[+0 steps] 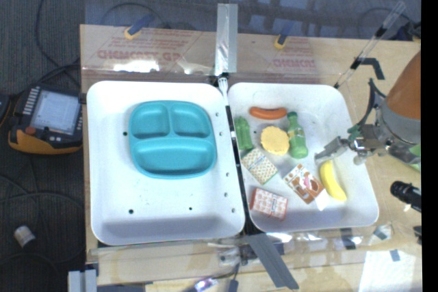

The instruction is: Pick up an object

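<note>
Right bin (pixel 356 212), right half of frame — holds all the loose items. Sausage (pixel 268 113) at upper centre; green bottle (pixel 296 136) just right of a round yellow waffle (pixel 275 140); green cucumber-like piece (pixel 242 134) close along the left wall; patterned packet (pixel 260 165) below the waffle; red-and-white packet (pixel 304 184) and red box (pixel 268 204) toward the lower part; banana (pixel 333 180) at lower right, near the right wall.

Left bin (pixel 109 215), centre left — holds a teal divided tray (pixel 171 139).

Hand (pixel 345 143) — at the right bin's right side, just above the banana in frame, apart from every item; nothing lies between its fingers. Whether it is released or clenched, cannot tell.

Step, as judged: approach, no grasp made yet. The banana is the nearest candidate; the next move calls for lowering over it and closing across its narrow width.

Room: the banana lies close to the right wall, so clearance is tight there. The red-and-white packet sits just beside it on the left. More open floor shows at upper right of the bin. Desk (pixel 397 270) edge beyond.
</note>
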Robot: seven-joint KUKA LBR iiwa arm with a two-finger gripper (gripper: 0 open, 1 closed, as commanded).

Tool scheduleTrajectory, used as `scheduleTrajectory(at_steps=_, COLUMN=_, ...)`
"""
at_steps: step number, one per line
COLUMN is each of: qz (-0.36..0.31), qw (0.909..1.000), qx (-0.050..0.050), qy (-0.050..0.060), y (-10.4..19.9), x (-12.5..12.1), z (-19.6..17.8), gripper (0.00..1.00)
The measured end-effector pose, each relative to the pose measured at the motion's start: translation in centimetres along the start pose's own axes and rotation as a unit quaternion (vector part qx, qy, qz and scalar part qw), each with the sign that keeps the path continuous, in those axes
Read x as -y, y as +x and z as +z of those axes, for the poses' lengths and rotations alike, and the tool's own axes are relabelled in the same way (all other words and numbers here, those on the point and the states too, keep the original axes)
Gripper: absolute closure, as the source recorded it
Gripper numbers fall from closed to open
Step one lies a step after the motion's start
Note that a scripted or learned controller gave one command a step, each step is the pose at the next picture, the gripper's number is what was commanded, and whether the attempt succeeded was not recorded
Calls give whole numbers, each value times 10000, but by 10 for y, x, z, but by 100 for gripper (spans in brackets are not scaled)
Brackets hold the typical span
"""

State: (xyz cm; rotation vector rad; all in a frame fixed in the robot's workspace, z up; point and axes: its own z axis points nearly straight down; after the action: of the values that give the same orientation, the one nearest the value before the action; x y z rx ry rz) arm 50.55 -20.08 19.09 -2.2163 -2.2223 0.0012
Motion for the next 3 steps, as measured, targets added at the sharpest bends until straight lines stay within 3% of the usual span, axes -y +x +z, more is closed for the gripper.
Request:
scheduleTrajectory(at_steps=1, qz=343, qw=9994, qx=-31, qy=-19, y=-13, x=-5, z=88, gripper=0)
scheduleTrajectory(at_steps=2, qz=278, qw=9996, qx=9, qy=-34, y=-6, x=4, z=95, gripper=0)
scheduleTrajectory(at_steps=3, qz=275, qw=9996, qx=3, qy=-20, y=-5, x=4, z=87, gripper=100)
